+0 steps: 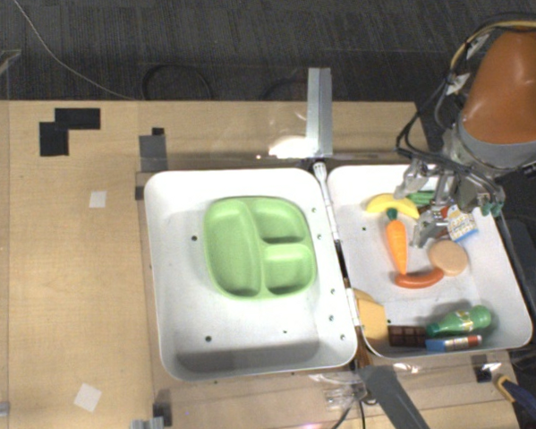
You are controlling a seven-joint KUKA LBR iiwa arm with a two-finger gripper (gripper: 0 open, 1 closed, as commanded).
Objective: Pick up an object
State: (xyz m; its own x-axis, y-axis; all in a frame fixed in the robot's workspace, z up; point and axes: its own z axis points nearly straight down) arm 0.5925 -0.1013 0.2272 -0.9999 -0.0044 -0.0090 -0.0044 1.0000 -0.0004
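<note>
Camera view showed the gripper [435, 211], finger state unclear, just right of the lengthwise-lying carrot [397, 244].

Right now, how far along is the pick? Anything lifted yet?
Done: the gripper is over the right bin, low among the toys. In hand: nothing visibly held; the banana, carrot, red sausage and tan round piece all lie on the bin floor. Left: closing on one item and lifting it. The green tray sits in the left bin.
</note>
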